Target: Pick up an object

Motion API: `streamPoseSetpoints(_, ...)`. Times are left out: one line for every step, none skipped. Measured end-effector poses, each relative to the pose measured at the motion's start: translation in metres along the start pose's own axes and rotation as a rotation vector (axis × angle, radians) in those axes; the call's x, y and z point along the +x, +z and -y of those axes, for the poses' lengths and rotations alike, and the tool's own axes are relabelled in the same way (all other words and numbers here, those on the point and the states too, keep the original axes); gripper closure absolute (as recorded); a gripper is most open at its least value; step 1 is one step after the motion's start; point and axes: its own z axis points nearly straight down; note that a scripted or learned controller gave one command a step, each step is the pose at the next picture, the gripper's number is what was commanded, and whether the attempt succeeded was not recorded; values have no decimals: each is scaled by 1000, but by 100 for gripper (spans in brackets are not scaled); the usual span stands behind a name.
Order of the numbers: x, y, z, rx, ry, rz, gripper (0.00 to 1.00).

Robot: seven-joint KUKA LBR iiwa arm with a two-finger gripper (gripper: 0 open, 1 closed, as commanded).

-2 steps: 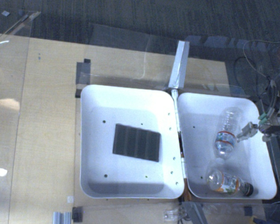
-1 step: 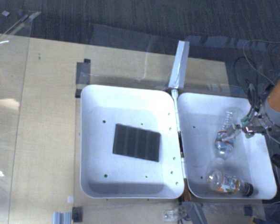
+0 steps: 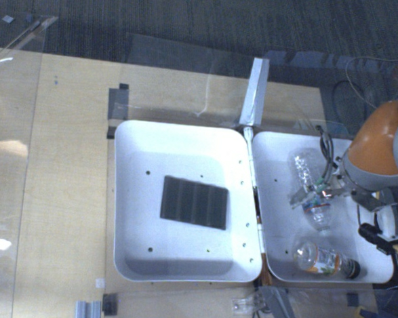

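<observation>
- Step in hand, as judged: the reach — arm (image 3: 383, 144) in from the right, over the right bin (image 3: 270, 262), nothing lifted yet.
- Gripper (image 3: 317, 195) low over the middle of that bin, right at a clear crumpled plastic bottle (image 3: 305, 170) lying near the bin's back half.
- Pincer state: cannot tell — too small and too tangled with the clear plastic to read.
- Contact with that bottle: looks touching or just beside, not clear which. No sign of anything held.
- Likeliest target: the crumpled bottle under the tool. Second candidate: a clear bottle with a dark cap (image 3: 324, 260), on its side near the bin's front wall, apart from the gripper.
- Next move calls for: settling squarely across a bottle body, closing, then a straight lift. Thin clear plastic likely to buckle or slip out.
- Around: left bin (image 3: 132, 184) holding a dark ribbed flat pad (image 3: 194, 202) at its centre, well apart from the arm.
- A metal bar (image 3: 255, 91) standing at the back where the two bins meet.
- In the way: the right bin's walls close on the front bottle; cables (image 3: 328, 154) hanging beside the wrist near the crumpled one.
</observation>
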Motion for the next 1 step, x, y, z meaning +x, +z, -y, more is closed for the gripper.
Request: streamPoseSetpoints(0, -12, -2, -6, 0, 1, 100)
